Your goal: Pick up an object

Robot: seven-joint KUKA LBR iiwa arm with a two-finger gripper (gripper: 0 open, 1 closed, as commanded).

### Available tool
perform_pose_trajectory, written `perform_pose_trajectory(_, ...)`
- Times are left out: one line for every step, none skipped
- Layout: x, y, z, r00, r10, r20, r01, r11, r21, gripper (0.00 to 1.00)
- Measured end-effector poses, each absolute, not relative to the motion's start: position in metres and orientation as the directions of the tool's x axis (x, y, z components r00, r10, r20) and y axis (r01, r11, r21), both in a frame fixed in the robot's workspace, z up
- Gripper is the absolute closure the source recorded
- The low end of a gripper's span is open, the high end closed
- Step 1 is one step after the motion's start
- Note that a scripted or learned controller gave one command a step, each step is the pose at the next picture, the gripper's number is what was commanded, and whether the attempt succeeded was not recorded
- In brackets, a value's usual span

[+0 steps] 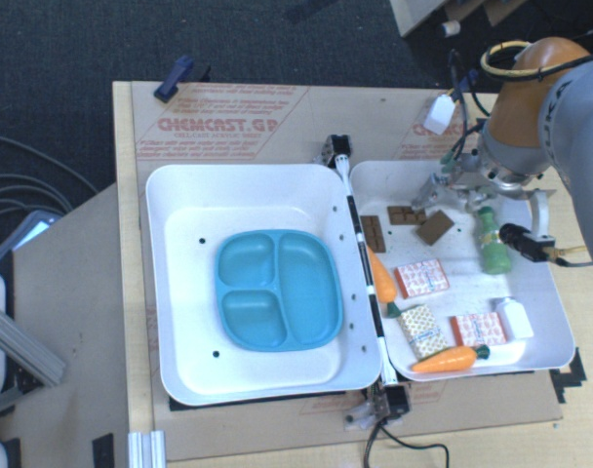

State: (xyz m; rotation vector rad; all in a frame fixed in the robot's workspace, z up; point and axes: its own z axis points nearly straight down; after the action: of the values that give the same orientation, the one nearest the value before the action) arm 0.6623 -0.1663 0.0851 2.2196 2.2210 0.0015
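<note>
Right bin (pixel 560 331), arm (pixel 531 105) hiding its far corner

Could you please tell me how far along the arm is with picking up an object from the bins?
Nothing looks lifted yet. The two-finger gripper is low in the right white bin, beside the brown rectangular block; a grasp cannot be confirmed. The green plastic bottle and orange toy carrot lie in the bin. Gripping and lifting remain.

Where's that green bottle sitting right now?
The green bottle lies in the right bin, toward its far right side, just below the gripper and right of the brown block.
</note>
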Motion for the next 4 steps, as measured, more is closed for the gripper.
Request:
perform_pose_trajectory(0.667, -0.160, 0.085, -0.001, 1.000, -0.001, 1.000, 0.001, 0.002, 0.00)
perform_pose_trajectory(0.621, -0.113, 0.085, -0.001, 1.000, 0.001, 1.000, 0.001, 0.000, 0.00)
perform_pose_trajectory(0.640, -0.151, 0.085, 0.001, 1.000, -0.001, 1.000, -0.001, 0.001, 0.00)
perform_pose_trajectory(0.581, -0.100, 0.087, 0.004, 1.000, -0.008, 1.000, -0.004, 0.007, 0.00)
